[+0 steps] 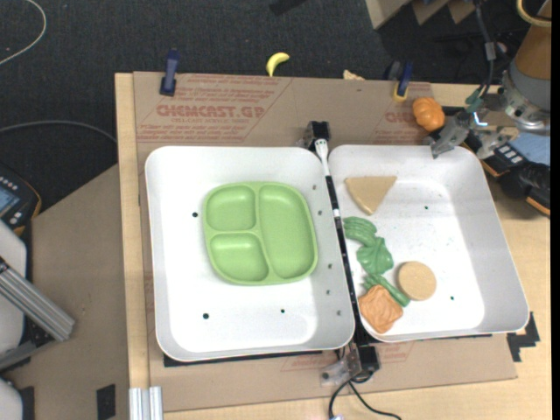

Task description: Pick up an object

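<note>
Brown board bench point(219, 112), clamped at the far edge, bearing 2 shallow white bins side by side. Left bin point(175, 313): 1 green compartment plate point(260, 233), 3 wells. Right bin point(472, 269): 4 small pieces along its left wall.

- Tan wedge point(368, 191) — flat, triangular, lying apart from the rest; probably stiff and light, best taken across its 2 straight sides.
- Green leafy piece point(372, 254) — irregular, lobed; looks soft and thin, likely to slip or fold between fingers.
- Tan round disc point(416, 280) — low and smooth, just beside the green piece; a pinch across its width looks the cleanest hold.
- Orange lumpy piece point(381, 308) — in the near left corner, touching the green piece; the wall crowds 1 side.

Gripper point(451, 136) — at the right bin's far right corner, above the rim, well apart from all 4 pieces, nothing visible between its fingers; whether they are spread or closed cannot be told.

Orange ball-like item point(428, 113) on the board beyond the bin.
</note>
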`<action>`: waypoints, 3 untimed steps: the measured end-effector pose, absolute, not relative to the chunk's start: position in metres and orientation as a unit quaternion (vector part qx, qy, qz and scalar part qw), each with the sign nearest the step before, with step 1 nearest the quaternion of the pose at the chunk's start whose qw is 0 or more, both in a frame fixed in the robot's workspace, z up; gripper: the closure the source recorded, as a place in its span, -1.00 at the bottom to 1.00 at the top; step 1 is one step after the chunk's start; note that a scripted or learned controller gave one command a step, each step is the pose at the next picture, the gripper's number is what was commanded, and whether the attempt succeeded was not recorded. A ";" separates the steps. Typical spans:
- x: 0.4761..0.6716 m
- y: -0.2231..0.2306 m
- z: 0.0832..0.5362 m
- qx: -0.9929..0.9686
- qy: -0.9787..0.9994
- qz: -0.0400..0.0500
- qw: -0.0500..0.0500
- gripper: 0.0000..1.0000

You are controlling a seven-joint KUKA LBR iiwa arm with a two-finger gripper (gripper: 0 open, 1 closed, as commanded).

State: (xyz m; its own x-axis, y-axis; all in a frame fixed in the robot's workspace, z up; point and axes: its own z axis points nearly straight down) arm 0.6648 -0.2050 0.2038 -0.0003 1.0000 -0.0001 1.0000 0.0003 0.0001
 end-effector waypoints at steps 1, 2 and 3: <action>0.625 -0.098 0.094 0.704 0.710 -0.002 -0.007 -1.00; 0.583 -0.105 0.084 0.708 0.706 -0.002 -0.003 -1.00; 0.516 -0.104 0.084 0.708 0.706 -0.002 -0.003 -1.00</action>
